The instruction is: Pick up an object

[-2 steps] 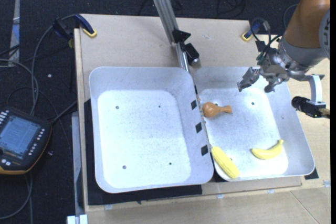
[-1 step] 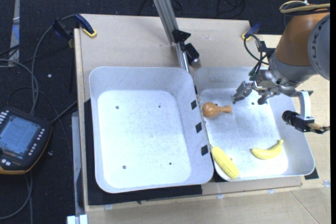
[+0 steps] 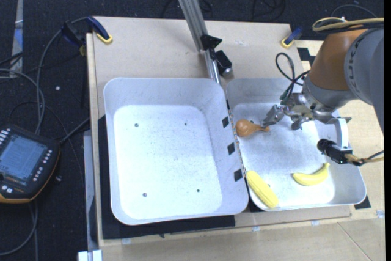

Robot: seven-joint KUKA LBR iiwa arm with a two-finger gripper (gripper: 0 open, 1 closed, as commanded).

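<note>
Gripper sits low in the right bin, at the end of the grey arm with its orange band, reaching in from three o'clock. Fingers are spread a little, tips pointing toward nine o'clock. The thin end of a brown drumstick-shaped object lies right at the tips; whether it is pinched between them or only touched cannot be told from this angle. Its rounded end rests on the bin floor near the left wall.

Count, right bin: three objects. One brown drumstick at about ten o'clock of the bin. One corn cob, yellow, at seven o'clock against the front-left corner. One banana, yellow, at five o'clock, well apart from the gripper.

Left bin: white, speckled floor.

Bins: two, side by side, touching along the middle edge, on a tan bench.

Clamps: two with yellow tips at the bench's far corners, one at eleven o'clock, one at one o'clock.

Handheld pendant with a screen lies on the floor at nine o'clock; its screen text is too small to read. No legible labels elsewhere.
</note>
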